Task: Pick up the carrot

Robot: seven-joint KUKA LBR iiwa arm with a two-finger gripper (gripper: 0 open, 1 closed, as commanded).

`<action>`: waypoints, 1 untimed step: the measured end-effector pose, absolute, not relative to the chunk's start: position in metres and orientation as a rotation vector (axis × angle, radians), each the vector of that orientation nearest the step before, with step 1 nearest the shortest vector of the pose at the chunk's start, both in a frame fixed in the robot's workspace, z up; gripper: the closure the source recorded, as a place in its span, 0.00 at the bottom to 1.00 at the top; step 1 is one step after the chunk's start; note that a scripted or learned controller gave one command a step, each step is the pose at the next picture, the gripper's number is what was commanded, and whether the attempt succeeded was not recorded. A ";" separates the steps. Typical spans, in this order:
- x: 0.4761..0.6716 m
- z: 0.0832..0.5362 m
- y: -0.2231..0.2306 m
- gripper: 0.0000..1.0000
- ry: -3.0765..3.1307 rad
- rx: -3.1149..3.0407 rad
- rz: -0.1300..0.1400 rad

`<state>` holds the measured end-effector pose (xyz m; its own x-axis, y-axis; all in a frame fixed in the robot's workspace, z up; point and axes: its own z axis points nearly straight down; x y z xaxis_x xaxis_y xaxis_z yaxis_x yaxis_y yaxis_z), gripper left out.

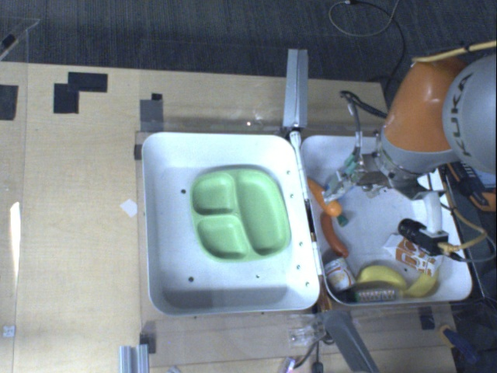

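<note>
two shallow white bins sit side by side on a pale wooden worktop (70,224), with a grey metal rail (296,92) rising from the gap between them at the far edge. the left bin (167,169) holds a single thing: a green plate (237,212) lying flat near its middle, divided into three compartments, two smaller ones on its left and a longer one on its right, with nothing in any of them. the right bin (373,228) is the crowded one. the carrot (322,199) lies tilted close to that bin's left wall, in its upper left part, orange with a bit of green at its lower end. just below it, also along the left wall, lies a reddish-brown sausage (335,238), and below that a small can (336,271) stands in the near left corner. a yellow banana (392,277) curves along the near wall, with a dark brush (377,294) just in front of it against the rim, and an orange-and-white packet (411,256) sits beside the banana's right end. the arm (435,107) reaches in from the right over the far part of the right bin, and the tool (343,182) hangs just beside the carrot's upper end, very close to it or touching; i cannot tell which. nor can i tell from this slant whether the tool is wide or narrow, or whether it has the carrot.
</note>
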<state>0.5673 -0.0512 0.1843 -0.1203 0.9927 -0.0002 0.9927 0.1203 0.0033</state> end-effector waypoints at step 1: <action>0.569 0.090 -0.086 0.00 2.410 1.998 0.013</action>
<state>0.5693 -0.0859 0.0897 -0.1853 0.9827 -0.0035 0.9826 0.1853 0.0137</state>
